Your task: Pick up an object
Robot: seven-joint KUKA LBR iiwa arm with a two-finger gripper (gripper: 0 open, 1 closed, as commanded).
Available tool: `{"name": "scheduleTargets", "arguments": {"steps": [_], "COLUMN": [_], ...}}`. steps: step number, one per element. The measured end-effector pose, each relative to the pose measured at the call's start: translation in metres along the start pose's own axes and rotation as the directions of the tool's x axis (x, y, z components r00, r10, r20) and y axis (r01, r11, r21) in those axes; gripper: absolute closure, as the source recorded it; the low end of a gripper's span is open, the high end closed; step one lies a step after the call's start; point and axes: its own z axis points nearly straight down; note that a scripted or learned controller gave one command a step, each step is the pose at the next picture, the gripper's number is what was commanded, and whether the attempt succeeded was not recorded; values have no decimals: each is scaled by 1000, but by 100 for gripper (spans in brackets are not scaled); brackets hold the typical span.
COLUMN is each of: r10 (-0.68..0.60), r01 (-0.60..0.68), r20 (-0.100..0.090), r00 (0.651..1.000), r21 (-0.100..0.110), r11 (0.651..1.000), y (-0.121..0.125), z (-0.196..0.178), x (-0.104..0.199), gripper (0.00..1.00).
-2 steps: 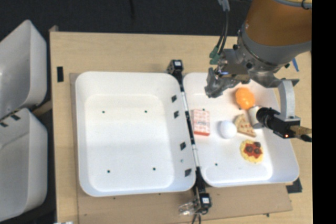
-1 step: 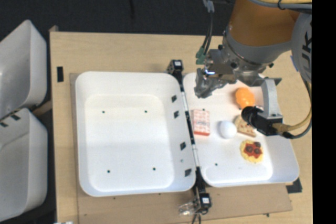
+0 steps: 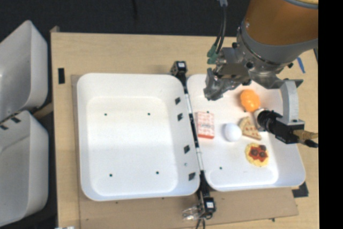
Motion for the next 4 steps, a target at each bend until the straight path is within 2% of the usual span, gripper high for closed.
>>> {"name": "scheduleTargets", "arguments": {"steps": [1, 2, 3, 4], "r10": [6, 1, 2, 7], "r01": [-6, -1, -2, -7], "r20": [2, 3, 2, 4], "r00": [1000, 1000, 1000, 1000], "r21": [3, 6, 3, 11], "r11": [1000, 1000, 1000, 1000], "y": [15, 43, 38, 40], "z": [-2, 22, 6, 73], "x": [-21, -2, 20, -3], "gripper": [100, 100, 100, 100]}}
